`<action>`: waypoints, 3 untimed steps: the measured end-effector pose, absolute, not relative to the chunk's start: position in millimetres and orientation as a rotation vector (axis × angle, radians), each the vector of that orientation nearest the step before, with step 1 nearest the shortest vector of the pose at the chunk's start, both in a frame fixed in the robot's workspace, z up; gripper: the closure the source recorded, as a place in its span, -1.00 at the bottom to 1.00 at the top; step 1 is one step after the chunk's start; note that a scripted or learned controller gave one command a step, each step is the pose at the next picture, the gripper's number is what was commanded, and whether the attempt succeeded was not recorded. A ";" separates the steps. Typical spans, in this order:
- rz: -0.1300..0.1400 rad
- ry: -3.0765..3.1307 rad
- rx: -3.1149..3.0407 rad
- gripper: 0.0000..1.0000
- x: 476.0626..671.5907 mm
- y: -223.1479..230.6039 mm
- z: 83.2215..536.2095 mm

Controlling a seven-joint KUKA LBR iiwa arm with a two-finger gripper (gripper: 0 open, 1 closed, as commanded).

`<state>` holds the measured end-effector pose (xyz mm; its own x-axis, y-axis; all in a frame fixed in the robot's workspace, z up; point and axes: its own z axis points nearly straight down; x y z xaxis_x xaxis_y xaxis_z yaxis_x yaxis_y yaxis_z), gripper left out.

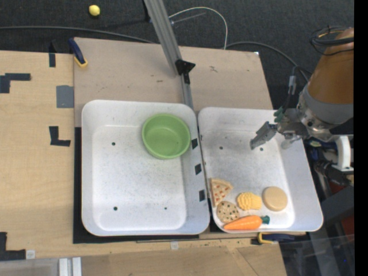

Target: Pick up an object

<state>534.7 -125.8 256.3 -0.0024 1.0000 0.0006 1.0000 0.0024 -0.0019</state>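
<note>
Robot gripper hovering over the right bin, fingers spread apart, holding nothing.

Toy foods lie well apart from it at that bin's near edge: pizza slice, cookie, corn, bun, carrot. A green bowl sits in the left bin.

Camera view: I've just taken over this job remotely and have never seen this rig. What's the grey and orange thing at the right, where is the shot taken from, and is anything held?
It is one fixed camera above the bench, looking down at a slant. The grey and orange machine is a robot arm; its gripper hangs over the right bin, fingers open, holding nothing. That bin's near end holds toy food: pizza slice, cookie, corn, round bun, carrot. The left bin holds a green bowl.
</note>
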 end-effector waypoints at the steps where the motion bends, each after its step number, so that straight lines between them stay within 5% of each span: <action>1: 0.001 -2.223 -2.218 -1.00 534.7 -126.0 256.4; 3: 0.008 -2.218 -2.216 -1.00 530.5 -121.4 158.0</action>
